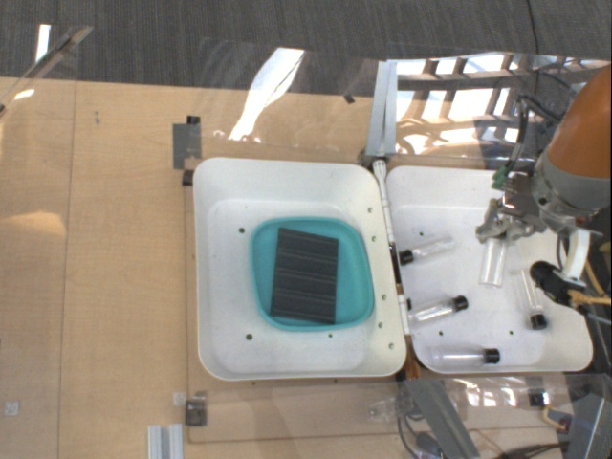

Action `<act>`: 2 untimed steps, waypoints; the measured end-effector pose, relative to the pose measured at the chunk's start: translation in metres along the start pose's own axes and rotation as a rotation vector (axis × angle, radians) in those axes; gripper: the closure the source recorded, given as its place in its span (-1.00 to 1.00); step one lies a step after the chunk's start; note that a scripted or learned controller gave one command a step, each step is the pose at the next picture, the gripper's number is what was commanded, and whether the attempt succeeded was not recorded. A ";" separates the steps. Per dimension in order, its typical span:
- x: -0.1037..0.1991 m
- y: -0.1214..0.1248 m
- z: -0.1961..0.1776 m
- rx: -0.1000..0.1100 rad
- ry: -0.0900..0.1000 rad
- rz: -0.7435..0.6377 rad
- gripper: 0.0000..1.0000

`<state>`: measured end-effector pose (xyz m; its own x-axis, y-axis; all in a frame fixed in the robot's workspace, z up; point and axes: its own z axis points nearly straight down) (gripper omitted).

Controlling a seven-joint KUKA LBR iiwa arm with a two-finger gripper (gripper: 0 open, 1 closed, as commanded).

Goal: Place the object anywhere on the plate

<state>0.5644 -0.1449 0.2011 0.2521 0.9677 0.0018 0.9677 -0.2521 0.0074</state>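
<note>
Lying in the right bin (574,352), a clear tube (491,262) under my gripper (498,228) has its long axis running near-vertical in view. I cannot tell the gripper's state or whether it grips the tube. On the teal plate (359,285) rests a dark ribbed rectangle (305,275)

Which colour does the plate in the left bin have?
Teal, or blue-green, plate, seen in the camera view.
</note>
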 end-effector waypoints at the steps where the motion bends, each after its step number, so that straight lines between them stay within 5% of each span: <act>1: 0.093 -0.037 0.016 0.005 0.000 -0.116 1.00; 2: 0.163 -0.042 0.016 0.001 0.001 -0.228 1.00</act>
<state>0.5649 0.0232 0.1854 0.0268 0.9996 0.0010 0.9996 -0.0268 0.0063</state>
